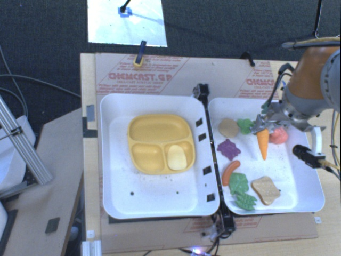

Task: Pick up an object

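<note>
My gripper (265, 126) is over the upper middle of the right bin (309, 196), under the grey wrist with its orange band. An orange carrot (263, 144) points down the view from it. The carrot's broad end sits between the fingertips, and the gripper is shut on it. A pink-red lump (279, 136) lies just right of the carrot. A small green piece (245, 125) and a tan round piece (229, 128) lie just left of the gripper.
The right bin also holds a purple piece (228, 149), a red sausage (230, 172), green leafy pieces (240, 185) and a bread slice (265, 190). The left bin (114, 196) holds a yellow divided tray (154, 135) with a pale yellow piece (177, 157).
</note>
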You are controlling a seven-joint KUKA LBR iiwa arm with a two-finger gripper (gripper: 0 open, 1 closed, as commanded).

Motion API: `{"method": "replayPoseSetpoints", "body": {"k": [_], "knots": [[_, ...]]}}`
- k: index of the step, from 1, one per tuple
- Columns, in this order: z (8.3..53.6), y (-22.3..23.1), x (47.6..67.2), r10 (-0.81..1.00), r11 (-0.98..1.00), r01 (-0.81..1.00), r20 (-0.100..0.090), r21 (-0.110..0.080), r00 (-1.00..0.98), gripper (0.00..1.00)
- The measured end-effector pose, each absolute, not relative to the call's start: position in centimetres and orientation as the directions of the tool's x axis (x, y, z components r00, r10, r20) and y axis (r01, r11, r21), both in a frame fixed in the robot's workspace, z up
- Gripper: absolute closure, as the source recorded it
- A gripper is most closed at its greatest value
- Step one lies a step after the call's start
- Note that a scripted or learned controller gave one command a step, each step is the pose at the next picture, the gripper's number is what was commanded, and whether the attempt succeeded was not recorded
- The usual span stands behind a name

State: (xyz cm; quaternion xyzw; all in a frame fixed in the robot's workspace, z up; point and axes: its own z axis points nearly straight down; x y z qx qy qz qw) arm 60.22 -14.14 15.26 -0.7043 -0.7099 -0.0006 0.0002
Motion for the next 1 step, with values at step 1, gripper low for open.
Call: {"method": "replayPoseSetpoints", "body": {"k": [1], "knots": [[18.60,-3.88,56.30,1.000,0.013,1.000,0.004,0.000,-0.013,1.00]]}}
